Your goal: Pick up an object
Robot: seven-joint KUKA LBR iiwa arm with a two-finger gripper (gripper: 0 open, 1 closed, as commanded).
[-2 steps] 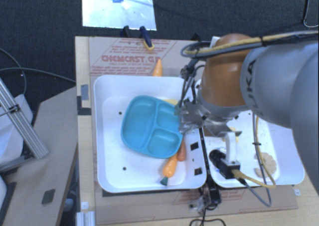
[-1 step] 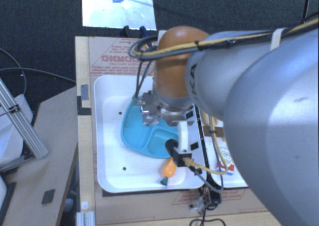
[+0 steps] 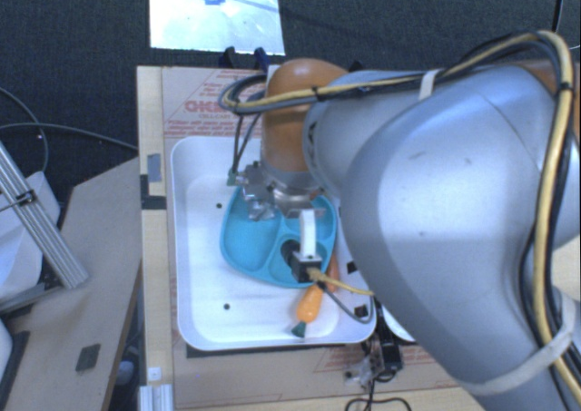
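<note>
Dish (image 3: 259, 255), blue, at centre of bin (image 3: 204, 309). Carrot (image 3: 309, 305) by bin's near wall. Gripper (image 3: 265, 205) low over bin's centre, above dish; whether open or closed, cannot tell. Judgement: dish broad, shallow; pinch rim squarely, lift slow, else likely slips; keep clear of carrot.
</note>
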